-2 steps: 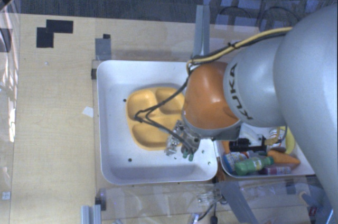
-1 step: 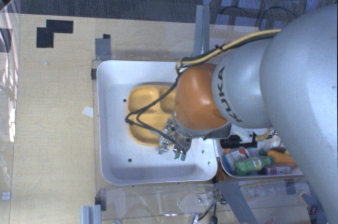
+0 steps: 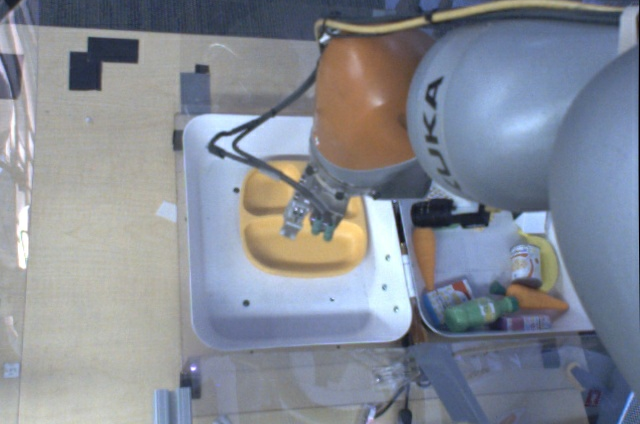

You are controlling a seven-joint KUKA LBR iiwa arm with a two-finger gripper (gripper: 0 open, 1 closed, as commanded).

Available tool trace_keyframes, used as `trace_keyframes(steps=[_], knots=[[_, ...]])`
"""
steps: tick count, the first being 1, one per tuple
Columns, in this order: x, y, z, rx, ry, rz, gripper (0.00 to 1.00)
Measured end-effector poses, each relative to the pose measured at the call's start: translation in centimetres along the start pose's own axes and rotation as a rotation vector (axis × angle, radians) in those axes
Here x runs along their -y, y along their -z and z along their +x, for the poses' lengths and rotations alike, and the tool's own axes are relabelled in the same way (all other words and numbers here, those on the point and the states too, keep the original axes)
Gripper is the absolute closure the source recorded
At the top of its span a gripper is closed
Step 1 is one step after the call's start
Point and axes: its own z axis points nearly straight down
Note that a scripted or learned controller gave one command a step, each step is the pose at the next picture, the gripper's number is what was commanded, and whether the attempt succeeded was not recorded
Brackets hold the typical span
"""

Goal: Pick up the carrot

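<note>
While the hand [image 3: 309,218] hovers over the yellow tray [image 3: 300,257] in the left bin [image 3: 215,242], fingers slightly apart and holding nothing, the carrot [image 3: 425,257] lies at three o'clock in the right bin [image 3: 432,317].

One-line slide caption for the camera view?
Pincer hovers over yellow tray in left bin; carrot lies in right bin.

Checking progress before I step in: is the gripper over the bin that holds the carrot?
No: the gripper hangs over the yellow tray in the left bin, while the carrot lies in the right bin.
</note>
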Motion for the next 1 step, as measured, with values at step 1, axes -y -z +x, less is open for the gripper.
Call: trace_keyframes(steps=[1], knots=[[-3.08, -12.85, 4.62, 0.009, 0.201, -0.012, 1.0]])
